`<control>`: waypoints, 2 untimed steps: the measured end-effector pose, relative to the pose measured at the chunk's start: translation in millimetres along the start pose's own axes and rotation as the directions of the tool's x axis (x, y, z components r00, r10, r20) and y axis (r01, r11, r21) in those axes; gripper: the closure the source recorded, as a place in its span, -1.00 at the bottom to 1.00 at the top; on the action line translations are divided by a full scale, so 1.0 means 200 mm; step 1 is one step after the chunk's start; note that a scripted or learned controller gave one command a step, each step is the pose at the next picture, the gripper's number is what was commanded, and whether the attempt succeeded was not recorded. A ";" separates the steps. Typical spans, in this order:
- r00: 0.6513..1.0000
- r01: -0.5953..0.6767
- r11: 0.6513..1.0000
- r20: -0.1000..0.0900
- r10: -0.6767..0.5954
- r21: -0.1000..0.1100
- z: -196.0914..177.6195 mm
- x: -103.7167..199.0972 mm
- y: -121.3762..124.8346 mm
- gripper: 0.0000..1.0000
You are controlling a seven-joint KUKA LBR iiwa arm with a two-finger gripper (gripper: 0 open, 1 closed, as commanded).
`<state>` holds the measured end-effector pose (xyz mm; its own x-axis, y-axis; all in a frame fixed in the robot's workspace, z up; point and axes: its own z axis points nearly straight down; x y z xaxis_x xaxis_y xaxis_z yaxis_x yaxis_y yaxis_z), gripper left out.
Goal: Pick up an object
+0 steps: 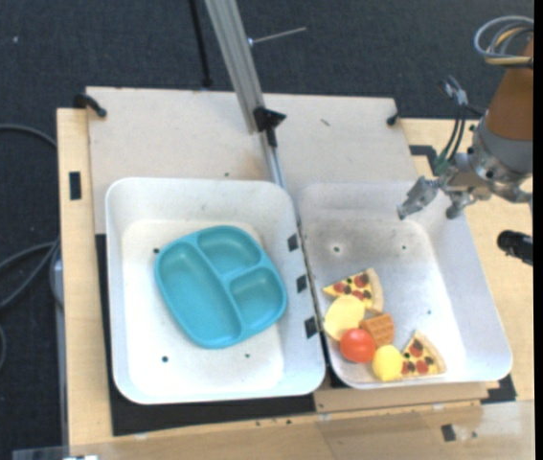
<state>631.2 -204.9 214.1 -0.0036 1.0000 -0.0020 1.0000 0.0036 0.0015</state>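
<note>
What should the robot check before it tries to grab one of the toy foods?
1. Jaws open: ok, the gripper shows two spread fingers.
2. Jaws free of any load: ok, nothing sits between them.
3. Gripper over a target: not ok, it hangs at the right bin's far corner, away from the food.
4. Target in plain sight: ok, the red tomato lies at the near edge.
5. Room around the target: not ok, the tomato touches the yellow pieces and the cracker.
6. Blue tray out of the way: ok, it's in the left bin.
</note>
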 end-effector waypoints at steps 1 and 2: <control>1.000 0.001 1.000 0.001 -0.001 0.001 0.00 0.00 0.00 -1.00; 1.000 0.001 1.000 -0.001 -0.001 0.005 0.29 0.01 0.04 -1.00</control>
<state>638.8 -203.8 155.7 -0.0049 1.0000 -0.0011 1.0000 0.0049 -0.0036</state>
